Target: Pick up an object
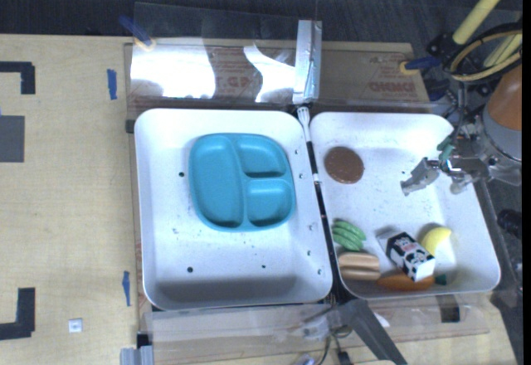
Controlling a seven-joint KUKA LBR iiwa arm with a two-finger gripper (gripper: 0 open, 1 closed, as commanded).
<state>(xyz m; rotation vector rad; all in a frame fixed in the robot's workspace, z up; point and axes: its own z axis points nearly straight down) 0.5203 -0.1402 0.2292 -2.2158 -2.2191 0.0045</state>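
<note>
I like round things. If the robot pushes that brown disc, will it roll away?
Probably not. The brown disc lies flat on the right bin floor, so a push would likely slide it. It looks thin and low, so pinching it could be tricky.

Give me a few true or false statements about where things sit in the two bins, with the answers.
1. The blue divided tray lies in the left bin. True.
2. The brown disc is in the left bin. False: it lies in the right bin.
3. The gripper is over the right bin. True.
4. The yellow item sits on the blue tray. False: it lies in the right bin's near corner, beside the black-and-white item.
</note>
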